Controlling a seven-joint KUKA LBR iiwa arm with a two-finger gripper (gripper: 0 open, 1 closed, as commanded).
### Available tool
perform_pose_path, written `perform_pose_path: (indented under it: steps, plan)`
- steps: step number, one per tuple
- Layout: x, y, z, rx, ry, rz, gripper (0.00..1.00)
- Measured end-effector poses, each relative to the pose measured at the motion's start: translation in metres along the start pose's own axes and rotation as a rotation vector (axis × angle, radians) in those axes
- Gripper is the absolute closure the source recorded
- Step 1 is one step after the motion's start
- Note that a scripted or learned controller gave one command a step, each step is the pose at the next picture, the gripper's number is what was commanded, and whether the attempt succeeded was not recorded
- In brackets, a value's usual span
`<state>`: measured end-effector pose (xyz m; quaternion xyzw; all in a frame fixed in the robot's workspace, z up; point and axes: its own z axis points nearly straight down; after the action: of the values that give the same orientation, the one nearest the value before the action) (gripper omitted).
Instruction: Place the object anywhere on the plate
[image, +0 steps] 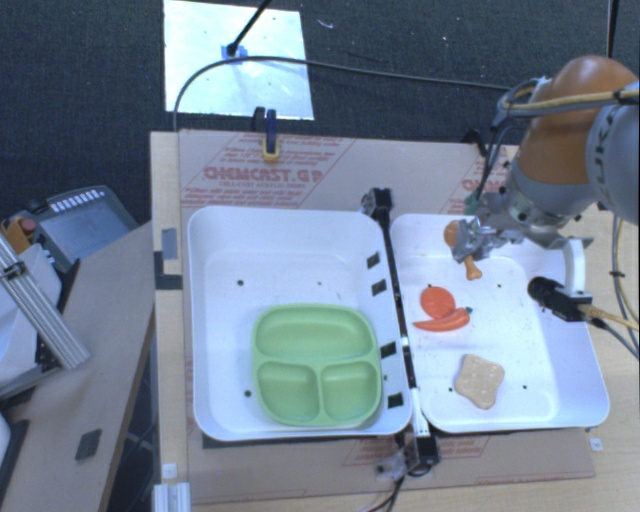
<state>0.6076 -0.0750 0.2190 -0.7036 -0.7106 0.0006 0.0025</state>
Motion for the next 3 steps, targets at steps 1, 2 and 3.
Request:
perform_pose_path:
  steps: [1, 2, 3]
  plan:
    - [0.064, -0.006, -0.001, -0.001, 0.0, -0.001, 1.0]
    - [0.115, -0.013, -0.009, -0.002, -0.001, -0.001, 1.0]
    - [0.165, -0.023, -0.013, -0.001, -0.001, -0.001, 1.0]
